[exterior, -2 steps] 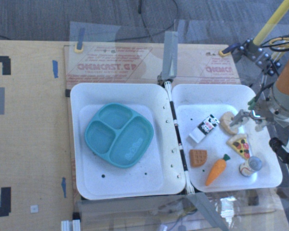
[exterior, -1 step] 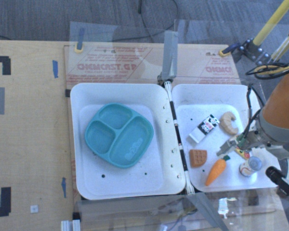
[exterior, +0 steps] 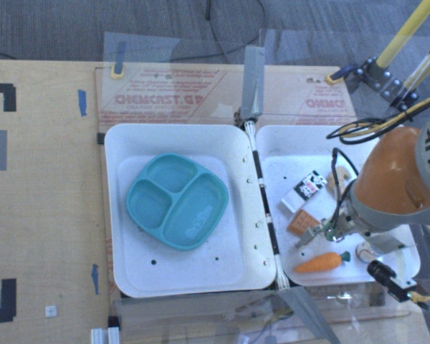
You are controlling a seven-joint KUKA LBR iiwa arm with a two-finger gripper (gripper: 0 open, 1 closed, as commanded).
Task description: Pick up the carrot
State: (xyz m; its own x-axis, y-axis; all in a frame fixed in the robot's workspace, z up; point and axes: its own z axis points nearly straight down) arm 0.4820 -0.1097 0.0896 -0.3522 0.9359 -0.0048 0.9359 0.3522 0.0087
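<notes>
The orange carrot (exterior: 319,264) with a green stub at its right end lies flat near the front wall of the right bin (exterior: 272,149). My gripper (exterior: 317,235) hangs just above and slightly behind the carrot, under the arm's orange band (exterior: 394,178). Nothing shows the carrot lifted; it rests on the bin floor. The arm's body hides the bin's right part.
Beside the gripper lie a brown block (exterior: 300,223), a small white block (exterior: 289,204) and a black-and-white piece (exterior: 311,185). A pale object (exterior: 364,251) sits right of the carrot. A teal divided plate (exterior: 177,201) rests in the left bin (exterior: 129,142).
</notes>
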